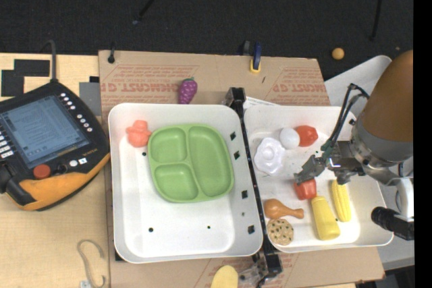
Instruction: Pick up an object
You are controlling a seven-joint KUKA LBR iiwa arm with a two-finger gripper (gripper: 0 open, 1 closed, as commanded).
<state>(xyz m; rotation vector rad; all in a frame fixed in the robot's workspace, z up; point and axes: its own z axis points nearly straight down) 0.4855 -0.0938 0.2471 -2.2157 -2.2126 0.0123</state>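
Note:
My gripper [309, 174] hangs over the middle of the right bin [364, 234], reaching in from the right. Directly below its tip lies a small red block [305, 190], touching or nearly touching it; I cannot tell whether the block is gripped. Around it lie a yellow bottle [325, 218], a corn cob [341, 201], a chicken drumstick [283, 210], a cookie [280, 232], a white lumpy toy [270, 155], a white egg [289, 137] and a red pepper [308, 135].
The left bin [175, 233] holds a green divided plate [190, 163] and a pink toy [138, 133]. Purple grapes [187, 90] lie on the cardboard behind it. A teach pendant [47, 135] sits at far left. A yellow toy [225, 276] lies at the front edge.

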